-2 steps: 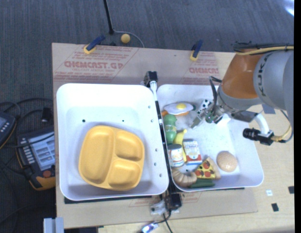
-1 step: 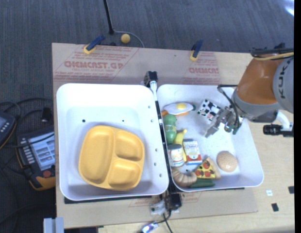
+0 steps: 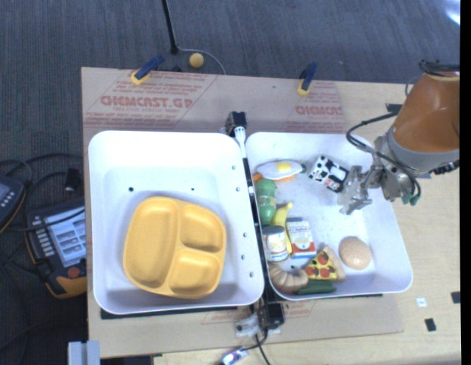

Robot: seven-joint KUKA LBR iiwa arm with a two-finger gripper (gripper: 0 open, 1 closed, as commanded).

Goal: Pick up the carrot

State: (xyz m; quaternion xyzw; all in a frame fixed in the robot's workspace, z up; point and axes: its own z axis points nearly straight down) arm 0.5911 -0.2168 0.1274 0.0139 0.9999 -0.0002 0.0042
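The carrot point(image 3: 257, 179) shows as a small orange piece at the left wall of the right bin point(image 3: 387, 238), just below the fried egg point(image 3: 279, 170) and above a green vegetable point(image 3: 265, 192); most of it is hidden by its neighbours. My gripper point(image 3: 356, 198) hangs over the right half of that bin, well to the right of the carrot, between the black-and-white cow toy point(image 3: 327, 172) and the tan egg-shaped bun point(image 3: 355, 252). It looks open, with nothing between its fingers.
The right bin also holds a small can point(image 3: 276, 243), a carton point(image 3: 299, 236), a pizza slice point(image 3: 321, 265) and a pretzel point(image 3: 287, 280) along its left and front. The left bin point(image 3: 114, 166) holds a yellow divided tray point(image 3: 175, 245).
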